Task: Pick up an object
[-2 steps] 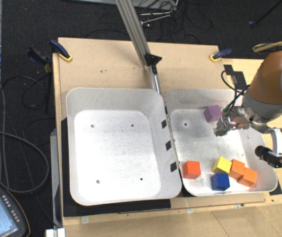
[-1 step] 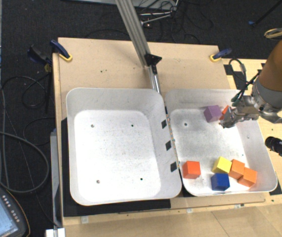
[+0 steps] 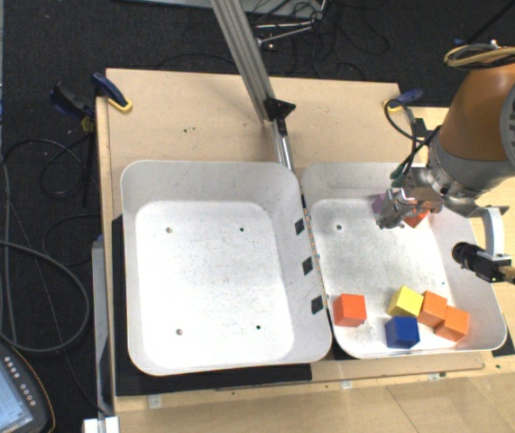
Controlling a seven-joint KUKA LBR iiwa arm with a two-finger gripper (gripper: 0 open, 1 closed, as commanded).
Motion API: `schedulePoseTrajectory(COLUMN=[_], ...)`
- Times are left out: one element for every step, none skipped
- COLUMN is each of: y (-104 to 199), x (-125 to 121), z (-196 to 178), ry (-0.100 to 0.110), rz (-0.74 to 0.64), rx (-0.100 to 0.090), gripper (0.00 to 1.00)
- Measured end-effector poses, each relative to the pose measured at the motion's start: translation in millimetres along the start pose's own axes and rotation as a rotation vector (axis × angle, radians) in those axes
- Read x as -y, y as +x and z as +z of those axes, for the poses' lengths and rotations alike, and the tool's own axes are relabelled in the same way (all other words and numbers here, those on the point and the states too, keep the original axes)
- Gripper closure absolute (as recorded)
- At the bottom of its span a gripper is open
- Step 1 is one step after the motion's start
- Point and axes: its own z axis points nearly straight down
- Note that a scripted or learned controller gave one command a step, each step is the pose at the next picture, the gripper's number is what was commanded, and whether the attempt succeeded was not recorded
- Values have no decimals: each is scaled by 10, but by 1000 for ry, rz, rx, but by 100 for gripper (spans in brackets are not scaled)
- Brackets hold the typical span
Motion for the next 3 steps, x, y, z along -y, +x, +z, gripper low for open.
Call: schedulePoseTrajectory(y=[556, 1094, 1556], x=[-138, -173, -373], z=[-149, -153, -111], ry=[-1, 1, 0], rz=[-1, -1, 0], rx=[0, -1, 0], gripper=[100, 100, 100])
